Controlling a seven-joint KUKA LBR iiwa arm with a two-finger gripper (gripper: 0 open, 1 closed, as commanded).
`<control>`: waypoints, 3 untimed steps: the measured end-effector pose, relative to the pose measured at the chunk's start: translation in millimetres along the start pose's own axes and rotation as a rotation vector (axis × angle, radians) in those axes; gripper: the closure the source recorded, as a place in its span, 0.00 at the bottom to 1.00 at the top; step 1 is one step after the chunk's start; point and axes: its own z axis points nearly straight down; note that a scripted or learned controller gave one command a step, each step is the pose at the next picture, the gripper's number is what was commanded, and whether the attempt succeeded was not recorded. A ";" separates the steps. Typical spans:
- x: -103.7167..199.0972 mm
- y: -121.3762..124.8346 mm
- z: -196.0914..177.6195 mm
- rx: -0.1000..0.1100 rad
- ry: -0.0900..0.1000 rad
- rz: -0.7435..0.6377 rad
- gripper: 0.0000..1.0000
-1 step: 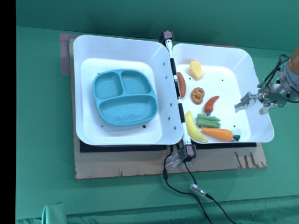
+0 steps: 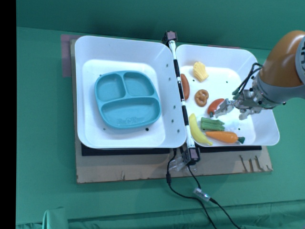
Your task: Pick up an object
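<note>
Right now your gripper (image 2: 232, 109) hangs low over the right bin (image 2: 259, 73), its two fingers spread apart with nothing between them; one fingertip points left toward the red sausage-shaped piece (image 2: 215, 105) and lies just beside its right end, though you cannot tell whether they touch. Behind the gripper you see the grey wrist and the orange band of the arm (image 2: 286, 63) coming in from the right. Below the gripper lies a green bundle of beans (image 2: 212, 124), and just under that an orange carrot (image 2: 224, 137) with a green tip pointing right. A yellow banana (image 2: 198, 131) lies to the left of the beans and carrot, along the bin's left wall. Up from the red piece you find a brown pretzel (image 2: 201, 97), and to its left a second reddish sausage (image 2: 185, 86) standing lengthwise beside the divider. Near the top of the bin sits a yellow ridged piece (image 2: 200, 71), well apart from the gripper. In the left bin (image 2: 86, 56) a teal divided plate (image 2: 127, 99) with three compartments lies flat. Both bins rest on a cardboard sheet (image 2: 124, 173) on the green cloth (image 2: 38, 128), and a black cable (image 2: 190, 185) trails from between the bins toward the lower edge.
</note>
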 end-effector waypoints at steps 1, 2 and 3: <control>21.5 32.8 23.4 -0.011 -0.004 0.002 0.00; 17.4 73.9 23.5 -0.011 -0.003 0.000 0.00; 16.7 124.4 23.6 -0.011 -0.004 -0.001 0.00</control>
